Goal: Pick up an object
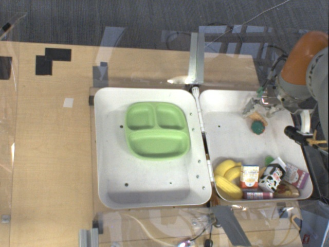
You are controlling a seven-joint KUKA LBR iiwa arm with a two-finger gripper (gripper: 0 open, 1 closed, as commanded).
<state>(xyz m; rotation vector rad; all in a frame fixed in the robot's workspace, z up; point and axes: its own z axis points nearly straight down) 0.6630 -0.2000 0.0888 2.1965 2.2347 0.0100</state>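
The gripper (pixel 262 106) hangs low in the right bin (pixel 226 112), fingers slightly spread with nothing between them, just above a small green ball (pixel 257 127). Bananas (pixel 229 177) and cartons (pixel 250 177) crowd the near edge.

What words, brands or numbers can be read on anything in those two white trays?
None can be read.
Orange and white carton: print too small and blurred.
Black and white carton: cow-like pattern, no legible text.
Pink packet: blurred, unreadable.
Green divided plate, bananas: no text seen.
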